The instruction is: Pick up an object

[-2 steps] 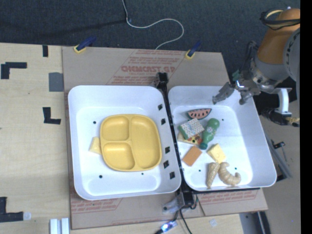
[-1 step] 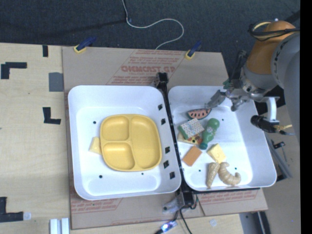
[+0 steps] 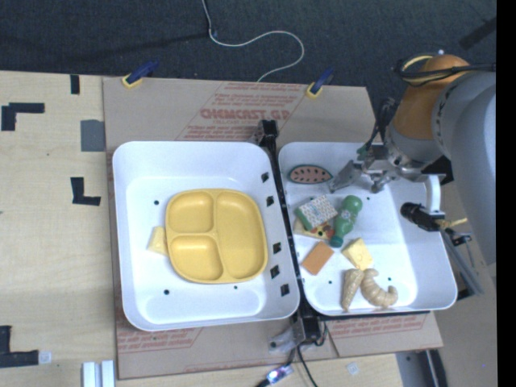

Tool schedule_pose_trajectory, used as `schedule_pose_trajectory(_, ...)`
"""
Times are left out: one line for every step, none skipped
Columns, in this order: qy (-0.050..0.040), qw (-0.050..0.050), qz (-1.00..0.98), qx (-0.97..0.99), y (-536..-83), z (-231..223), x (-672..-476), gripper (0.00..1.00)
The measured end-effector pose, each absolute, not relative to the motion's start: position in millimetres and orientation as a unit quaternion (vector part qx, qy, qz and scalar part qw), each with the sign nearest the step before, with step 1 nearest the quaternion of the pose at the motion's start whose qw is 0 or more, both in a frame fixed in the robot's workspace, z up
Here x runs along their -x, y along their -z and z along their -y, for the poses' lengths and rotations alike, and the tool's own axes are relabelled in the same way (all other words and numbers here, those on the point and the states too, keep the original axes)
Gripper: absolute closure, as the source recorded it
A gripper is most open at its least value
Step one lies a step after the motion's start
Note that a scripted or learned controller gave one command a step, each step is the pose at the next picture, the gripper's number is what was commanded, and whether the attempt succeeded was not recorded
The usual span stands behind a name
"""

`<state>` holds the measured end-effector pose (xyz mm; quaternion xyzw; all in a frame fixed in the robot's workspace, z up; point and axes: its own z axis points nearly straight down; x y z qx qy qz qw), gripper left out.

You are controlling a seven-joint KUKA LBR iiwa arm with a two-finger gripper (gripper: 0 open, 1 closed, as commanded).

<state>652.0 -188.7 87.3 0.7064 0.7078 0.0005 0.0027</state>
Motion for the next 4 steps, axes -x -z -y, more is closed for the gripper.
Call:
schedule_pose_trajectory(0.0010,0.001,-0.708,-0.706,-97,188,-650.8,1.00)
schedule_pose_trajectory(-0.0014,0.002,-0.708,-0.706,-158,183,-647.2,1.00)
schedule_pose_trajectory(-0.0015,0.002,-0.708,-0.706,-222,180,-649.1,1.00)
schedule_pose_trajectory(0.0000,0.000,-0.708,-0.707,-224,179,-649.4,1.00)
